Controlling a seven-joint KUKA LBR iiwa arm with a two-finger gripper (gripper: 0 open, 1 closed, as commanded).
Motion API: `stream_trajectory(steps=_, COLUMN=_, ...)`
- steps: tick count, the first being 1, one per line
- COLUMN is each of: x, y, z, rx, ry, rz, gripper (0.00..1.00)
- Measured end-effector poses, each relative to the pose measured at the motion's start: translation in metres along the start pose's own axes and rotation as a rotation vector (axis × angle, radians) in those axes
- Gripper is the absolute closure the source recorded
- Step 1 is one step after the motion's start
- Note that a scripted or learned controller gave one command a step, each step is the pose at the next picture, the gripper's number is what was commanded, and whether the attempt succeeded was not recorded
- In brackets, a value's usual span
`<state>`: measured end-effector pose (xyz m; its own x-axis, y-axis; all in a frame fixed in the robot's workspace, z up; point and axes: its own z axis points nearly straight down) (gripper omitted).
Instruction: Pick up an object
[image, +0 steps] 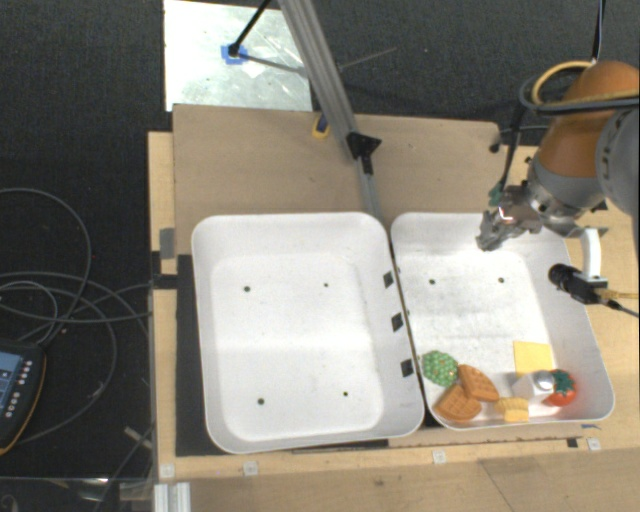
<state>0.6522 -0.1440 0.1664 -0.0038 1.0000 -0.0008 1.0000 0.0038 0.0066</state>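
Note:
My gripper (491, 237) hangs over the far rim of the right bin (480, 300), with nothing visible between its fingers. Several small things lie together at that bin's near edge: a green knobbly piece (439, 367), two orange-brown waffle-like pieces (478, 383) (458, 404), a small yellow piece (514, 408), a flat yellow square (533, 356), and a grey and red object (553, 387). All of them are well below the gripper in the view, far from its fingers.
The left bin (290, 330) sits beside the right one, joined by black clips along the shared rim. A slanted metal pole (335, 90) crosses the bench behind the bins. Cables and a handheld unit lie on the floor at left.

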Motion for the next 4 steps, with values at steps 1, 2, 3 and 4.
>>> stream_trajectory(steps=1, x=0.007, y=0.002, z=-0.047, rx=-0.001, ry=0.0, rz=-0.002, gripper=1.0)
stream_trajectory(steps=2, x=0.007, y=0.003, z=-0.063, rx=0.003, ry=0.0, rz=-0.001, gripper=1.0)
stream_trajectory(steps=3, x=0.06, y=-0.018, z=-0.074, rx=0.005, ry=0.003, rz=-0.006, gripper=1.0)
stream_trajectory(steps=4, x=0.115, y=-0.039, z=-0.065, rx=0.008, ry=0.003, rz=-0.007, gripper=1.0)
